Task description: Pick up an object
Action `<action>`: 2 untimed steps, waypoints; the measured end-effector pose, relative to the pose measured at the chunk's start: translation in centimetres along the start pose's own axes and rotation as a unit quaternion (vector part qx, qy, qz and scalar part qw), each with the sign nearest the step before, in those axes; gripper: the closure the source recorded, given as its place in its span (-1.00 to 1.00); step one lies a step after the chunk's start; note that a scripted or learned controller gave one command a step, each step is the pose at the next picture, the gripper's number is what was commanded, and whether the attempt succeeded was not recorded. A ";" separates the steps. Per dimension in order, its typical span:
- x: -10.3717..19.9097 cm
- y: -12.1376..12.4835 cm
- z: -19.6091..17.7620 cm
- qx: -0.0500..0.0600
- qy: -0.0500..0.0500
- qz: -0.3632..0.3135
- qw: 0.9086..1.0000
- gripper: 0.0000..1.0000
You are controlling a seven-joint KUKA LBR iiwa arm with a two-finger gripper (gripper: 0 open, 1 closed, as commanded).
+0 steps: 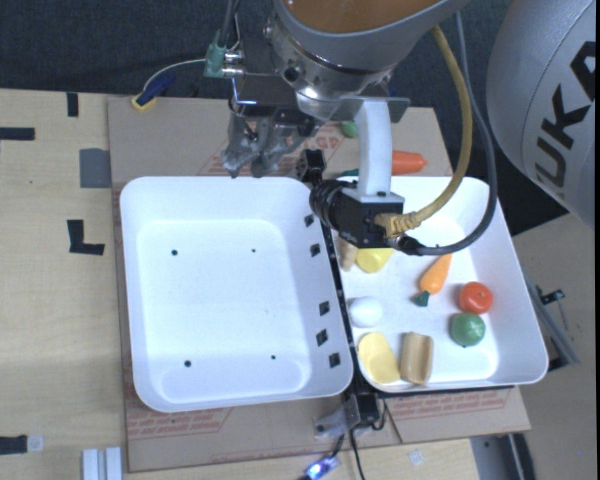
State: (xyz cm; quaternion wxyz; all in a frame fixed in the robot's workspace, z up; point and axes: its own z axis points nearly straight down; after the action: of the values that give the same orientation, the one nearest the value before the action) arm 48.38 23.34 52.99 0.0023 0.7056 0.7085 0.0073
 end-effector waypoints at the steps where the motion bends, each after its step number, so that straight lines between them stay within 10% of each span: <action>1: -0.1 -0.2 7.8 0.010 -0.006 0.002 1.000 1.00; 2: -0.6 0.0 -1.0 0.003 -0.002 0.000 1.000 1.00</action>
State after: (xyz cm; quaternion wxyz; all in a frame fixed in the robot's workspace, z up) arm 48.35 22.78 53.96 0.0012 0.7058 0.7084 0.0036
